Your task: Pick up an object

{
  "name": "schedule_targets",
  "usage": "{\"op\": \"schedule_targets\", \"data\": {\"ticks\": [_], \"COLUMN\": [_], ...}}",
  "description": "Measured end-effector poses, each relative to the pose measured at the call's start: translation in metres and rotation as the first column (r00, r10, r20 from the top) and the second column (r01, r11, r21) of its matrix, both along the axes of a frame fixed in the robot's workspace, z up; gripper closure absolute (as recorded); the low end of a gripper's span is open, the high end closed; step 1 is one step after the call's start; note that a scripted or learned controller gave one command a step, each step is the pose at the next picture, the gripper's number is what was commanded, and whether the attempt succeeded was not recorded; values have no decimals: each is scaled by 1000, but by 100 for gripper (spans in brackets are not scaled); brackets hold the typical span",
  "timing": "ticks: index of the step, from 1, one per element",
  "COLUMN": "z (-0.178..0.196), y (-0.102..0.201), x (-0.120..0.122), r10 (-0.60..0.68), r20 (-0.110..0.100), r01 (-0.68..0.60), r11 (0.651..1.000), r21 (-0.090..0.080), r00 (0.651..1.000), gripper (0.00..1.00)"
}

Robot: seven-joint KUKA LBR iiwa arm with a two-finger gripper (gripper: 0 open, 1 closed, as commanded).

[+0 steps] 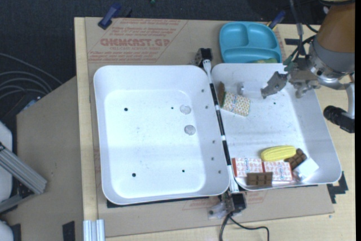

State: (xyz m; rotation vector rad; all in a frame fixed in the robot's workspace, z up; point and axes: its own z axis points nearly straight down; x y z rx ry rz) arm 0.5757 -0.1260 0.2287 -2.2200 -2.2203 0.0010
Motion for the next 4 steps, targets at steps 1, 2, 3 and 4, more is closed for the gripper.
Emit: {"op": "schedule_targets", "data": {"ticks": [1, 2, 3, 4], "z": [-45, -34, -13, 18], "y": [51, 51, -28, 58], "x": [19, 19, 31, -44], "r10": [1, 0, -1, 2], "r20": [-2, 0, 2, -1], "r01": [-1, 0, 1, -2], "r11": [1000, 1000, 1000, 1000], "r21": [1, 0, -2, 1], "r00": [1000, 1000, 1000, 1000], "gripper": [0, 100, 100, 100]}}
